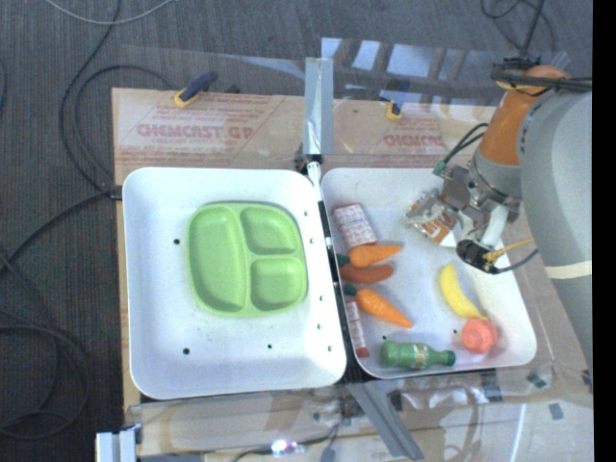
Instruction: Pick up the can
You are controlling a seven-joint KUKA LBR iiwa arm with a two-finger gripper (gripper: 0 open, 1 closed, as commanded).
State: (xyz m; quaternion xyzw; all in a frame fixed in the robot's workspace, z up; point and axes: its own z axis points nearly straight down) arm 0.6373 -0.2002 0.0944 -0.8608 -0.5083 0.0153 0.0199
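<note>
The end effector hovers over the right bin; whether it is apart or together, I cannot tell. The can lies on its side well to its left, above the carrots. It should approach from above, straddling the can's width.

The can, red and white, lies on its side at the right bin's upper-left

The two-finger gripper is hovering over the right white bin, near the red-and-white cylindrical can.
</note>
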